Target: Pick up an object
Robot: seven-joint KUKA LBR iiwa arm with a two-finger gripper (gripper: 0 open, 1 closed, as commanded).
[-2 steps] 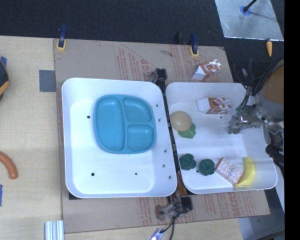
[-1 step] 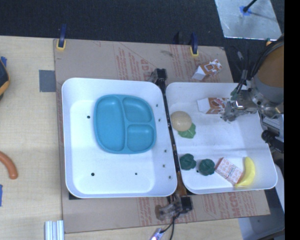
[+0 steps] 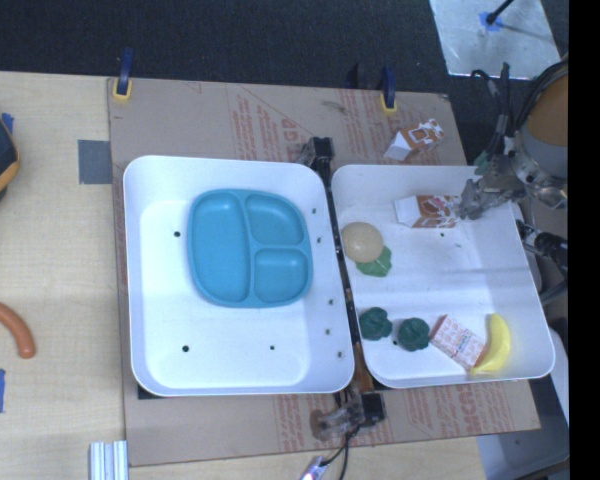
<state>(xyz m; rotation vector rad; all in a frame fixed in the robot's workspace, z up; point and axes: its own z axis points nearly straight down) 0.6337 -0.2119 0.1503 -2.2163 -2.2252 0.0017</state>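
**Gripper low over the right bin's far corner**

Your gripper hangs beside a red-and-white packet in the right bin; I cannot tell its grip. That bin also holds a banana. The left bin holds a blue divided plate.

Yellow banana lies in right bin's near corner

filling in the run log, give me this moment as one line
phase: approach | pincer: over right bin far edge, by white packet | held: nothing seen | left bin: blue plate
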